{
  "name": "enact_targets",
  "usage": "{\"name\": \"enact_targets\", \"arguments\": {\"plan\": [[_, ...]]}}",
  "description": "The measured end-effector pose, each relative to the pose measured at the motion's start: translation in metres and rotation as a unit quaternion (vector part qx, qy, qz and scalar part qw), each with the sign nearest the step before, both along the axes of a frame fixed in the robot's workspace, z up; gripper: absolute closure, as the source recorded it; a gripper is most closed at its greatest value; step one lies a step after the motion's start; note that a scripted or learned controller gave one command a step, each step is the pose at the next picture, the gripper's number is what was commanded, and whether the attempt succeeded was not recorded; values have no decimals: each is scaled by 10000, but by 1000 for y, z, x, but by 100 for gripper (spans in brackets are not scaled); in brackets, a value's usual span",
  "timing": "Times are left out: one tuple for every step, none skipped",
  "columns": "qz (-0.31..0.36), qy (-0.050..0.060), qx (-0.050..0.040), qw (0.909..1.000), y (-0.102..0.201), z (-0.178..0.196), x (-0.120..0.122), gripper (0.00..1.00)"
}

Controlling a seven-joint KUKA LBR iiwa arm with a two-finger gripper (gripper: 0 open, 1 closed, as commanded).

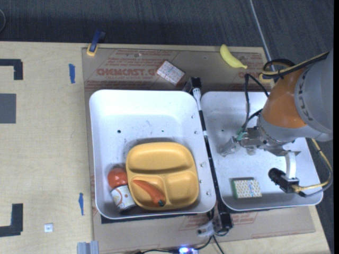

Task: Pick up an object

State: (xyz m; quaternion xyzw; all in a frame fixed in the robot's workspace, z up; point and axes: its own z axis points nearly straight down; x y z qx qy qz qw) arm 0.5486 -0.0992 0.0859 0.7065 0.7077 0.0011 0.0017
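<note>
Yellow tray (pixel 161 165) in left bin (pixel 106 120); green sponge (pixel 246 188) in right bin (pixel 222 110)

Pincer (pixel 229 147) above right bin (pixel 222 106)

Left bin (pixel 106 142): tray (pixel 161 173) toward the front, a carrot (pixel 149 190) lying on it, a ball (pixel 121 187) touching its left edge.
Right bin (pixel 222 107): sponge (pixel 246 188) near the front wall.
Behind the bins: banana (pixel 232 57), small box (pixel 169 72).

Red printed lettering is seen on the cardboard sheet (pixel 132 70) under the bins, reading roughly "CHEMCAST"; the smaller lines around it are too blurred to be read.
</note>
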Motion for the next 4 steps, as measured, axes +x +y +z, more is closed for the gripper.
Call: {"name": "enact_targets", "arguments": {"plan": [[-13,2,-1,10000,-1,0,-68,0],[-10,-23,-3,10000,-1,11,-67,100],[-12,-21,-2,10000,-1,10,-67,0],[-10,-40,-9,10000,-1,20,-66,100]]}}
